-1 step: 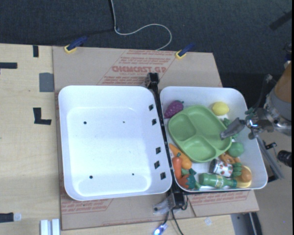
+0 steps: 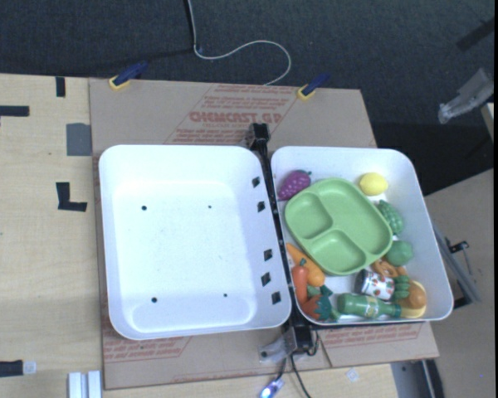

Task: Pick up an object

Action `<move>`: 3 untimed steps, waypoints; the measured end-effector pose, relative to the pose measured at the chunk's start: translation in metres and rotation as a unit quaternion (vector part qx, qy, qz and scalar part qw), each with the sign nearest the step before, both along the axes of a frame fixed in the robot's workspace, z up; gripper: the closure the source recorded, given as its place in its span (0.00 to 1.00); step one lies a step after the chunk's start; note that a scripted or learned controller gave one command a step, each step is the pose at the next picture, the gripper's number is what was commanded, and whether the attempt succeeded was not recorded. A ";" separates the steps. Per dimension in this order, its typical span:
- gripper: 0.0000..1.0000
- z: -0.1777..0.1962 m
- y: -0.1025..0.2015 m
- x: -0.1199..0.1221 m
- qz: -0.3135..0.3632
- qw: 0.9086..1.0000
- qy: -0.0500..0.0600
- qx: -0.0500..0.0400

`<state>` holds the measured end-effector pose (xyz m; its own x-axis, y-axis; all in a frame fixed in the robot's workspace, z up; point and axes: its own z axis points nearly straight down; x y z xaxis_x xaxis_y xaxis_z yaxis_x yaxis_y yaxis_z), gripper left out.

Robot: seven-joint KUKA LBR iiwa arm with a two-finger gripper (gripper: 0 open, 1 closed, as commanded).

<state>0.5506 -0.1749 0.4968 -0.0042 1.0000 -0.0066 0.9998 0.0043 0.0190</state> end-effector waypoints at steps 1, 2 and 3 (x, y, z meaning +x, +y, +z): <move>1.00 0.001 0.000 -0.001 -0.001 1.000 0.009 0.002; 1.00 -0.239 0.030 -0.047 -0.002 1.000 0.019 0.006; 1.00 -0.119 0.151 -0.066 0.006 1.000 0.004 0.005</move>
